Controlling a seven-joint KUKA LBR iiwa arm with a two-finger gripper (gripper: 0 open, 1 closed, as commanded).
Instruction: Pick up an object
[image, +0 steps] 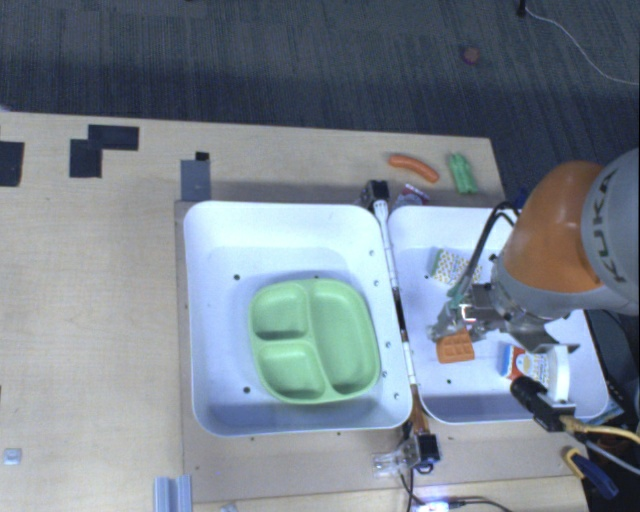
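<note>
My gripper (452, 322) hangs low over the right bin (420, 300), reaching in from the right. An orange waffle-patterned block (455, 347) lies just below the fingertips, touching or nearly touching them. A pale speckled packet (449, 265) rests further back in the same bin. A white, red and blue packet (530, 365) lies near the bin's front right, partly under the arm. The left bin (215, 250) holds a green divided plate (313, 339).
An orange sausage-like toy (413, 168) and a green object (462, 172) lie on the bench behind the right bin. Dark squares (100, 148) mark the bench at the far left. A small clear item (397, 462) sits at the front edge between the bins.
</note>
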